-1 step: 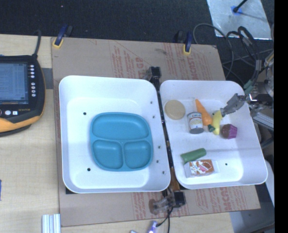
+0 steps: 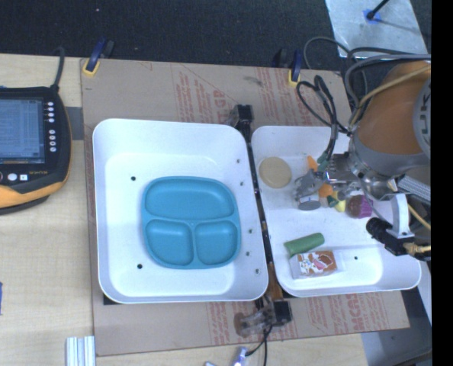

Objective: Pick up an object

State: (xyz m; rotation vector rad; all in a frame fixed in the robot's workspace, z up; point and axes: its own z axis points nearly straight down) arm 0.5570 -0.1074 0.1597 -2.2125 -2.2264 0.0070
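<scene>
My gripper (image 2: 309, 191) hangs low over the middle of the right bin (image 2: 364, 284), below the grey wrist and orange band. A tan round disc (image 2: 274, 172) lies just to its left. A green cylinder (image 2: 303, 243) and a red and white packet (image 2: 315, 264) lie toward the bin's front. Small pieces crowd around the gripper: an orange one (image 2: 312, 162) behind it, a purple one (image 2: 357, 205) and a yellow-green one (image 2: 335, 200) to its right. Whether anything sits in the gripper is hidden by its own body.
The left bin (image 2: 104, 204) holds a blue divided plate (image 2: 190, 221). A control tablet (image 2: 17, 147) rests on the bench at far left. Black cables (image 2: 326, 90) loop behind the right bin, near the arm.
</scene>
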